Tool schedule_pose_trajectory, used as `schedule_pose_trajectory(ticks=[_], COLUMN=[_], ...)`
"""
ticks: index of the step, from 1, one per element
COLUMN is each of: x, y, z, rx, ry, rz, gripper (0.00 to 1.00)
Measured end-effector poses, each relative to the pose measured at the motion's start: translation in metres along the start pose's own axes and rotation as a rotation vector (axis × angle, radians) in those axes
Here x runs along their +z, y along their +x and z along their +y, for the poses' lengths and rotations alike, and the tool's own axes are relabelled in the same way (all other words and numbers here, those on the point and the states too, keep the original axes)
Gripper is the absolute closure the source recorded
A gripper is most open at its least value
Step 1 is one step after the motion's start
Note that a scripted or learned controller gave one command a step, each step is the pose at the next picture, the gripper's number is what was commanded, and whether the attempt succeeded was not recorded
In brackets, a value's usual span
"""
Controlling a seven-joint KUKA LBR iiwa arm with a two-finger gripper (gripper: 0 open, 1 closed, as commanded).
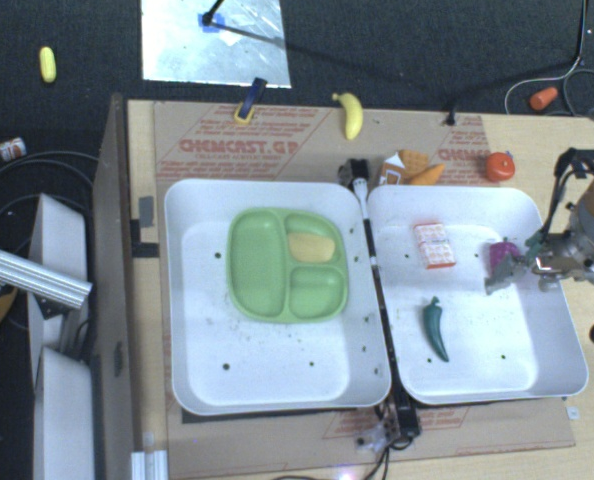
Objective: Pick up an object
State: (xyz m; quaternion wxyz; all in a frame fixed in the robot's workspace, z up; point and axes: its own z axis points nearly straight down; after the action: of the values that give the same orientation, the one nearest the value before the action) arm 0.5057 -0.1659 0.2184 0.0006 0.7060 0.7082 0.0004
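Note:
In the right bin (477, 373) lie a small red-and-white box (433, 245), a dark green pepper (435, 329) and a purple object (501, 255). My gripper (510, 271) reaches in from the right, low over the bin's right side. It is right at the purple object, and touching or apart I cannot tell. The left bin (267, 378) holds a green divided plate (277, 268) with a yellow piece (312, 245) in its upper right compartment.
Behind the bins on the cardboard lie a banana (351, 115), an orange carrot-like item (424, 173) and a red tomato-like ball (498, 166). A black clamp (357, 174) sits where the two bins meet. Cables run along the right.

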Motion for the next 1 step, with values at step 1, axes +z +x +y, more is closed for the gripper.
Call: schedule_pose_trajectory(ticks=[1], x=[0.1242], y=[0.0566], z=[-0.0149], rx=[-0.005], ry=[0.01], rz=[0.005], gripper=[0.0])
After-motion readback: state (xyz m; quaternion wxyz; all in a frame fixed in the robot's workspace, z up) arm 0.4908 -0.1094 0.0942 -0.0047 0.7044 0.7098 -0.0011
